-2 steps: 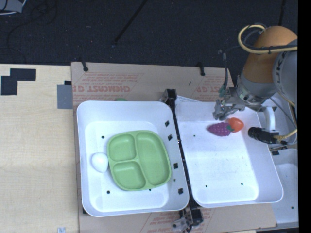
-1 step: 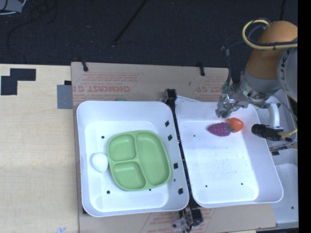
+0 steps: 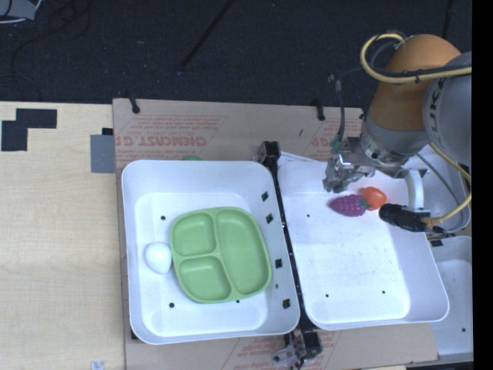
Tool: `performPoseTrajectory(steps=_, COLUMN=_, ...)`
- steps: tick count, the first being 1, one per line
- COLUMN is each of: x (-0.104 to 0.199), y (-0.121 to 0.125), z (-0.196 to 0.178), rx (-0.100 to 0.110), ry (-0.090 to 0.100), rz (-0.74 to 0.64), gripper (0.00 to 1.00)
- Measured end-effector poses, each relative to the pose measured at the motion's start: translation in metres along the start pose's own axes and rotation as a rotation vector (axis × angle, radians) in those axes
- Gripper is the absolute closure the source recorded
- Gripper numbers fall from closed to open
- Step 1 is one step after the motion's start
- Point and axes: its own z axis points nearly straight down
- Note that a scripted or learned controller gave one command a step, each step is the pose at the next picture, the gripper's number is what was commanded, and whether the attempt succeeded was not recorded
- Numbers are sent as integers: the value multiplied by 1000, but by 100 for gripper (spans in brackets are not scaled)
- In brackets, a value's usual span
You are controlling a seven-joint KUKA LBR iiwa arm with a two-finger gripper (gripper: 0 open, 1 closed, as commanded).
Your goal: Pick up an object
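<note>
From above, the gripper point(image 3: 337, 177) hung over the right bin point(image 3: 370, 284), its opening impossible to judge, just beside purple grapes point(image 3: 348, 205) touching what looked like a tomato point(image 3: 373, 197). Mirrored cardboard lettering point(image 3: 171, 139) stayed unreadable.

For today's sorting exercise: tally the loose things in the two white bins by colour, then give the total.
Green: 1, the divided plate
White: 1, the egg
Purple: 1, the grape bunch
Orange-red: 1, the round fruit
Total: 4
</note>
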Motion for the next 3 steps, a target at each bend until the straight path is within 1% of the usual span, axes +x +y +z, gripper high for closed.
performPoseTrajectory(steps=1, x=52, y=-19, z=-11, rx=1, ry=0, rz=0, gripper=100)
performPoseTrajectory(steps=2, x=100, y=-41, z=-8, rx=3, ry=-1, rz=0, gripper=100)
performPoseTrajectory(steps=3, x=163, y=-47, z=-7, rx=2, ry=0, rz=-1, gripper=100)
